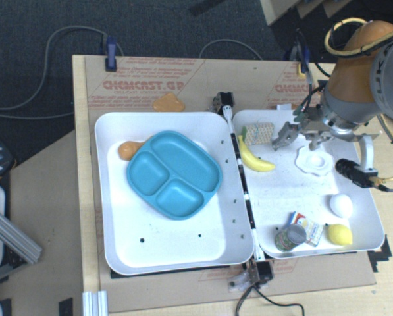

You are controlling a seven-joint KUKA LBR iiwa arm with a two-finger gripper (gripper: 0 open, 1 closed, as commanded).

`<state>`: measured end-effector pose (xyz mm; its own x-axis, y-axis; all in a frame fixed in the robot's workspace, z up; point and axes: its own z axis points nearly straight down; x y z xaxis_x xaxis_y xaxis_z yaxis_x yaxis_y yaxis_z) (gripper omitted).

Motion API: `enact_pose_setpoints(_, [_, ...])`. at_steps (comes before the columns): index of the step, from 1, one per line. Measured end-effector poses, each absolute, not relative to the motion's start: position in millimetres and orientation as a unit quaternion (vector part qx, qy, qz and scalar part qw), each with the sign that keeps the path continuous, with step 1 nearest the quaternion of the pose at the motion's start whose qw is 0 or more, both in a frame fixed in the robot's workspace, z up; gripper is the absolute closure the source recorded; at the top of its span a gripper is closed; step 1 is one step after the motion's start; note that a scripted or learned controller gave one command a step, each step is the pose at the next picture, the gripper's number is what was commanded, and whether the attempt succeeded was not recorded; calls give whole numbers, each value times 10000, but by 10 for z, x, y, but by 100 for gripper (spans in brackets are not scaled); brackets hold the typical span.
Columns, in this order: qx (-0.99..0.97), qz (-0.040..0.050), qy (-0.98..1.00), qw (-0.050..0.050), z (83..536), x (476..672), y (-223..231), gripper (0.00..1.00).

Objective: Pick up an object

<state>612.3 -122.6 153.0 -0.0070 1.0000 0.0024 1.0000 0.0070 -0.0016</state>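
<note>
My gripper (301, 138) hangs over the back of the right bin (361, 196), open, with nothing between its fingers. Just below it lies a flat white fried-egg toy (313, 162). To its left are a green and white textured block (259, 134) and a yellow banana (255, 160). Near the bin's front lie a white egg (341, 205), a lemon (340, 234), a small tin can (288, 237) and a little colourful box (309, 230).
The left bin (117, 242) holds a blue divided plate (174, 174) with an orange object (126, 150) half tucked under its left edge. A flat orange piece (168, 102) lies on the bench behind the bins. The arm comes in from the right.
</note>
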Motion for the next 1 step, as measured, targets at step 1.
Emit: enact_pose_setpoints(1, [-7091, 11, -7051, -34, 1375, 6665, -2287, 0])
